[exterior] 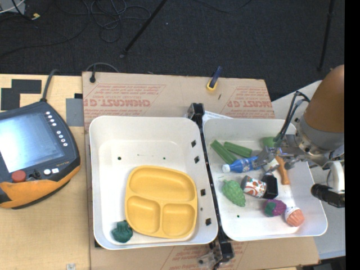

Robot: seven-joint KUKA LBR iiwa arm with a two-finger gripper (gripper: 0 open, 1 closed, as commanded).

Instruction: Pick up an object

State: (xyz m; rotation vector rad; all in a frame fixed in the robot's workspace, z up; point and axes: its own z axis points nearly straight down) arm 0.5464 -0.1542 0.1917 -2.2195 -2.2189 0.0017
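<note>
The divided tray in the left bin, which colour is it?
Yellow; the divided tray shows plainly in the camera view.

Teach pendant (35, 149) left of bins (107, 131)

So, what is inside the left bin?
The left bin holds a yellow tray with three compartments and a dark green lump at its near-left corner. Whatever lies under the tray is covered.
</note>
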